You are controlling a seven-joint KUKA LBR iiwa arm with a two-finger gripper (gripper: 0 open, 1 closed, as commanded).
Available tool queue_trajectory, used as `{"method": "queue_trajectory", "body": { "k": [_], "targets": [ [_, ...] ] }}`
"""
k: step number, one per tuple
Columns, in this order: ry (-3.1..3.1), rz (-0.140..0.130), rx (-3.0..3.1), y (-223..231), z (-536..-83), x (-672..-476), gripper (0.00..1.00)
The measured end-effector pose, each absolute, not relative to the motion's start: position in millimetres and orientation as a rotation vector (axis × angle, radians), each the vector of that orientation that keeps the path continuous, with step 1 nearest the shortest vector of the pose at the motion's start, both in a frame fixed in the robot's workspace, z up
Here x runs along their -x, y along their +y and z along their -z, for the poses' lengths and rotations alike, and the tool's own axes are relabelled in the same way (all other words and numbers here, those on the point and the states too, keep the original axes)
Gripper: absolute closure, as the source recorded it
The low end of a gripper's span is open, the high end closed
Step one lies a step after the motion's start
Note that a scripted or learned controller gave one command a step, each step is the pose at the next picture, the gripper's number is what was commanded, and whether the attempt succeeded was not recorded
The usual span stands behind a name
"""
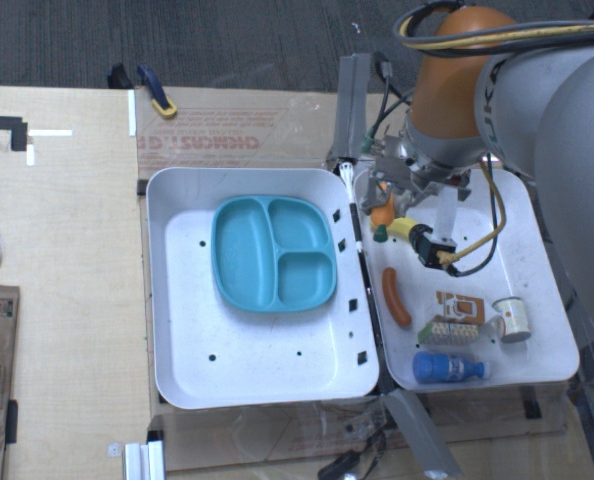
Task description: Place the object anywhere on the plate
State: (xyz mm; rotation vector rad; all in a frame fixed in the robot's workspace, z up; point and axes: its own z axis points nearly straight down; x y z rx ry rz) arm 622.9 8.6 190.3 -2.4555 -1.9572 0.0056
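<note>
One small orange-and-green toy carrot [380, 218] is lying at the right bin's [547, 268] upper left corner, right under the claw [392, 196], whose state I cannot tell; it is looking light, hard and slick, best pinched across its middle.

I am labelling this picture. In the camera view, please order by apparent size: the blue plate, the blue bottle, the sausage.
1. blue plate, clearly the largest.
2. blue bottle.
3. sausage, thinner than the bottle and similar in length, so this ranking is less sure.
</note>
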Motion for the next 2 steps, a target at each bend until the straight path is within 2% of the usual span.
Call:
{"method": "queue_trajectory", "body": {
  "k": [1,2],
  "targets": [
    [-2.098,-0.004,2.338,48.7,-198.7,-639.8,1.0],
    [-2.098,-0.003,2.338,48.4,-198.8,-639.8,0.0]
  ]
}}
